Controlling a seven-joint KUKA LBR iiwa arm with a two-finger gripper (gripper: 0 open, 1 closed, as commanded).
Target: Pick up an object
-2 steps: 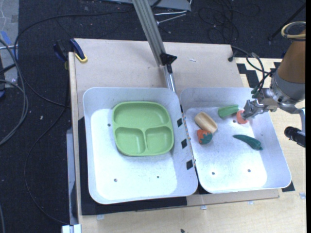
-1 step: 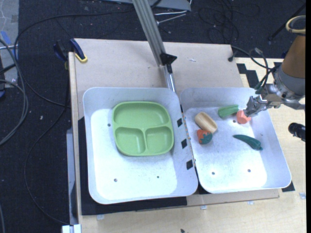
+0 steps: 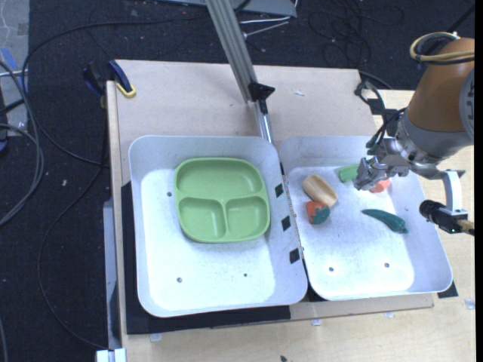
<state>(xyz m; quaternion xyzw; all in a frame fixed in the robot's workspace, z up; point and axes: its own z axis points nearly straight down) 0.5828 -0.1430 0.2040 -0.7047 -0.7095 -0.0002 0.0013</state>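
**Arm Lowers Over Toys in Right Bin**

Seen from above, the gripper sits low at the far side of the right bin, over a small red object and beside a green piece. Its grasp cannot be told. Nearby lie one tan block, one red-and-teal toy and one dark green pepper-like piece. The left bin holds one green divided plate.

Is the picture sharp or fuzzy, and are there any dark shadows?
Camera view: mostly sharp; the green tray is crisp and evenly lit; soft shadows only; the small things near the pincer look slightly fuzzy; no strong glare on the white bins.
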